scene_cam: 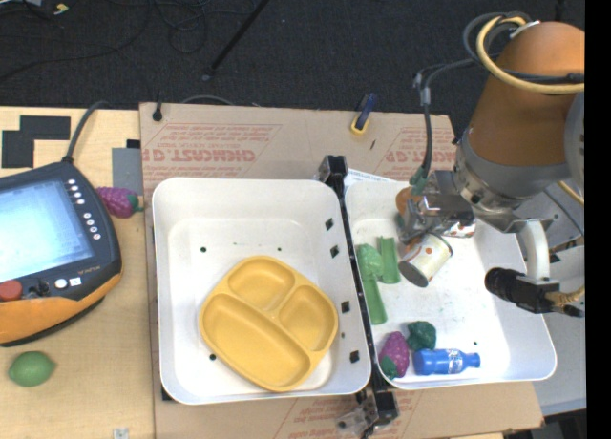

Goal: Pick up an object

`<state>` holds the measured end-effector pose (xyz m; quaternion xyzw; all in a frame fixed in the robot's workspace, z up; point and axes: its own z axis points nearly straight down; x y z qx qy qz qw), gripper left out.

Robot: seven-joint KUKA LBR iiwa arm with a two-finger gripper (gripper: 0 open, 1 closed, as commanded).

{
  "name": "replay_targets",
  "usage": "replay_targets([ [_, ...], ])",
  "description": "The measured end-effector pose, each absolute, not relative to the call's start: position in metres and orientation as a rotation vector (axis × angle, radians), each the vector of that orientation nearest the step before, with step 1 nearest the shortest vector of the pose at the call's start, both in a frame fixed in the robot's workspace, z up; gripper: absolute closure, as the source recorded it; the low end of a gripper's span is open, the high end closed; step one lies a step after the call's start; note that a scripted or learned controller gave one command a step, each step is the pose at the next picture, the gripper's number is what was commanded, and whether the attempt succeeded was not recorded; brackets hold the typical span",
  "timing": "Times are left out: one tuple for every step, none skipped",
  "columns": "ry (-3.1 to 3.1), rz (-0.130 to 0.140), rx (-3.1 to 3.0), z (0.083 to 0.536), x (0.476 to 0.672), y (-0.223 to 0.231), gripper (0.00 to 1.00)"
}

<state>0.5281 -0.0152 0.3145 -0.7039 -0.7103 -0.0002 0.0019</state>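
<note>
Two white bins [191,200] on cardboard, gripper [420,237] low over a tipped cup [427,260], finger state unclear.

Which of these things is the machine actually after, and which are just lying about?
In play, right bin: gripper, white cup, green pieces, purple toy, blue bottle.

Lying about: yellow tray, handheld screen, green ball.
</note>
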Motion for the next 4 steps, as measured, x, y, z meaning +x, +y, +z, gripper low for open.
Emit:
replay_targets([
  [-2.226,-0.005,-2.218,0.388,0.486,0.009,1.00],
  [-2.232,-0.004,-2.210,0.431,0.476,0.096,1.00],
  [-2.211,0.007,-2.230,0.420,0.476,0.000,1.00],
  [-2.227,0.002,-2.213,0.433,0.476,0.069,1.00],
])
